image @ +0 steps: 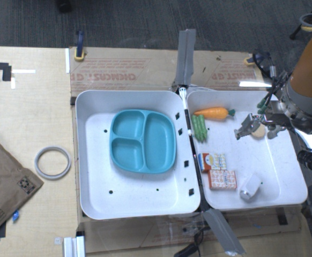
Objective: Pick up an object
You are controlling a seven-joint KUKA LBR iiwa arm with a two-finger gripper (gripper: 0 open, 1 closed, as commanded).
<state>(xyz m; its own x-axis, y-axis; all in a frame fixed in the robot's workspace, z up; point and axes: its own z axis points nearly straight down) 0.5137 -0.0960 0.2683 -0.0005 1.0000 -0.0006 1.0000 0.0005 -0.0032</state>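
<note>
While the left bin holds a blue divided plate, the right bin holds a carrot, a green bean pod, two small cartons and a grey cylinder. Both sit on cardboard over a pale bench, where a tape ring lies. Dark carpet lies beyond. Over the right bin, the gripper has its fingers spread, with a pale round object just beside them, not visibly clamped.

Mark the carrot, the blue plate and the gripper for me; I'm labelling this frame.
carrot [212,113], camera view, middle of its orange body.
blue plate [143,141], camera view, central divider.
gripper [246,130], camera view, between fingertips.
</note>
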